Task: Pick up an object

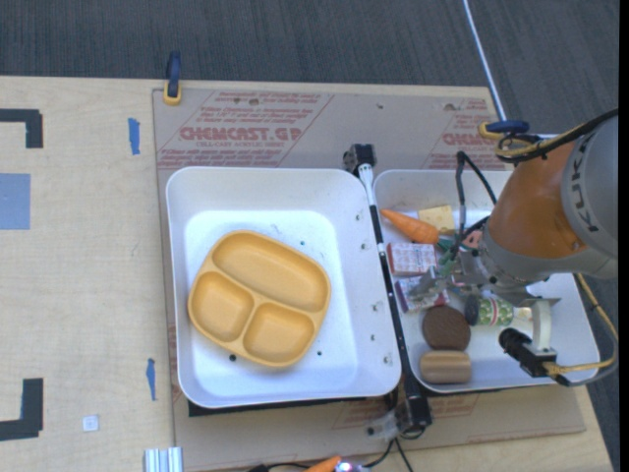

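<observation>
A pale wooden worktop [79, 293] with blue tape marks stands before dark grey carpet [295, 18]; on it lie two white bins. The claw [447, 281] reaches down into the right bin [580, 337], its opening impossible to judge. Just beyond it lies one orange carrot [413, 227], just below it one brown round patty [446, 328] and one tan bun [445, 366]. Well to its left, the left bin [197, 190] holds one yellow three-compartment plate [258, 298].
</observation>
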{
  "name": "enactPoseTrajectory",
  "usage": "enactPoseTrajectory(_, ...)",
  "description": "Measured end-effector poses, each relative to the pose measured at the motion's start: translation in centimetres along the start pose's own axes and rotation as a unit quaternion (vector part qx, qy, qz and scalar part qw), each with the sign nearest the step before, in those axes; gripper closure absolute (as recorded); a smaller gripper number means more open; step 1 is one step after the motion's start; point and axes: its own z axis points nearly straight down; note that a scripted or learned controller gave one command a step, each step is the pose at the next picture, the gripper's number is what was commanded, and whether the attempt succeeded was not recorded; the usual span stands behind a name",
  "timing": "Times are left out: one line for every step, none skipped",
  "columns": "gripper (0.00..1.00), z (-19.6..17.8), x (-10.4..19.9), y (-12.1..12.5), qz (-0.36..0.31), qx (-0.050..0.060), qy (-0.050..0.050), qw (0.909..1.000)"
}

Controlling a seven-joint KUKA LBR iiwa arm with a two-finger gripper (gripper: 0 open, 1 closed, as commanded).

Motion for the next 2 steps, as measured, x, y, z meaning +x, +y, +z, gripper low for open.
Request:
enactPoseTrajectory(1.00, -1.19, 0.07, 0.26, 0.000, -0.003, 0.000, 1.0000)
enactPoseTrajectory(0.00, -1.20, 0.04, 0.26, 0.000, -0.003, 0.000, 1.0000)
